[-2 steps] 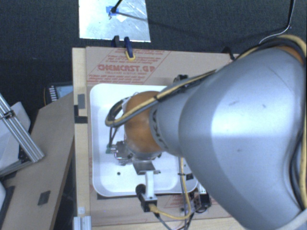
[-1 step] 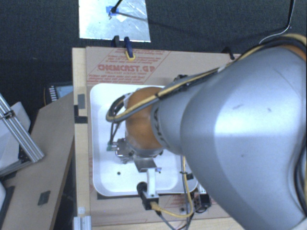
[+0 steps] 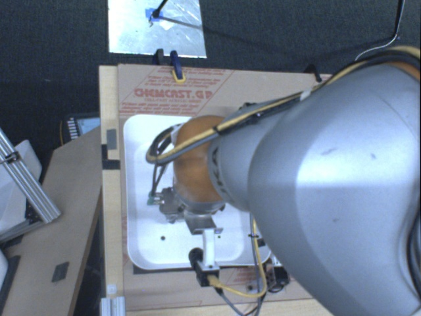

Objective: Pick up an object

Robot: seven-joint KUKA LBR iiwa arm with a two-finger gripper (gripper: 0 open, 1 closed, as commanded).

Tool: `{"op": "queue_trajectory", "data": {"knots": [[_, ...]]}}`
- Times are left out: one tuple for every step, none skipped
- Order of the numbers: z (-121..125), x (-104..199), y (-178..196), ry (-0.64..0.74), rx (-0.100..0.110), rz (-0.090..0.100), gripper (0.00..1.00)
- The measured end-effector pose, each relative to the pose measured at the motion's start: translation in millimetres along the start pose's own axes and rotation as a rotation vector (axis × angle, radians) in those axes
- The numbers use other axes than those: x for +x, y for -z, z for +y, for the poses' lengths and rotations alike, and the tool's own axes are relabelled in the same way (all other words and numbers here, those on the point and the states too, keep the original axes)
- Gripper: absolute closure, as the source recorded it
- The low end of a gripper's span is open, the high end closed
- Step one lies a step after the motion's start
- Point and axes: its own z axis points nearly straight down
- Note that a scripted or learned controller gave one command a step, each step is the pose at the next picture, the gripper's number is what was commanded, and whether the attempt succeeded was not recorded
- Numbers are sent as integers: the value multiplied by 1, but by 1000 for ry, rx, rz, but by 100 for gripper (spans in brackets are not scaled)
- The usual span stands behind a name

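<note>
My arm hides the white bin; tool state unclear, so I risk a blind miss at six o'clock.

The single fixed camera looks down at a slant from above the desk, so near that the arm hides much of the white bin.

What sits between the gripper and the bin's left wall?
In the camera view, bare white bin floor lies between the gripper and the bin's left wall.

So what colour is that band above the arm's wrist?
Orange band, seen best in the camera view from above.
</note>
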Motion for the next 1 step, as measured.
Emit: {"op": "queue_trajectory", "data": {"knots": [[0,0,10,-1,0,1,100]]}}
